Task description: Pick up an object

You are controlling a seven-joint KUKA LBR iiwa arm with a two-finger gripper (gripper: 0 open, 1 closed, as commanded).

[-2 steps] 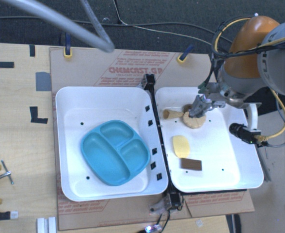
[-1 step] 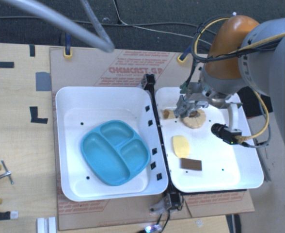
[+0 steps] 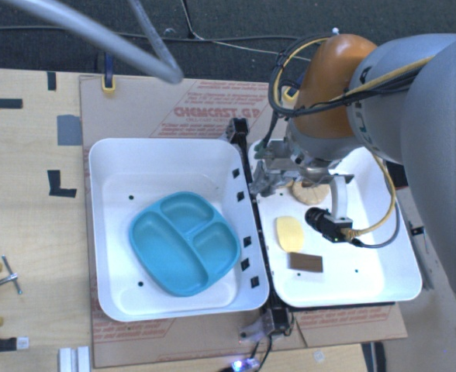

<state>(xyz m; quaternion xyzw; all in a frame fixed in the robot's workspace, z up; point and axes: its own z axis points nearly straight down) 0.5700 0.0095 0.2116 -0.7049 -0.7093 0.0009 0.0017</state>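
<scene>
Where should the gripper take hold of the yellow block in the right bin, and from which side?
Take the yellow block across its narrower width, left and right edges, coming straight down from above. It lies flat on the right bin floor with bare space on its left. The brown piece sits close below it and the black fitting close on its right, so I'd keep the fingers narrow.

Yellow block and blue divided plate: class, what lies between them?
In the camera view, the adjoining bin walls separate the yellow block from the blue divided plate.
</scene>
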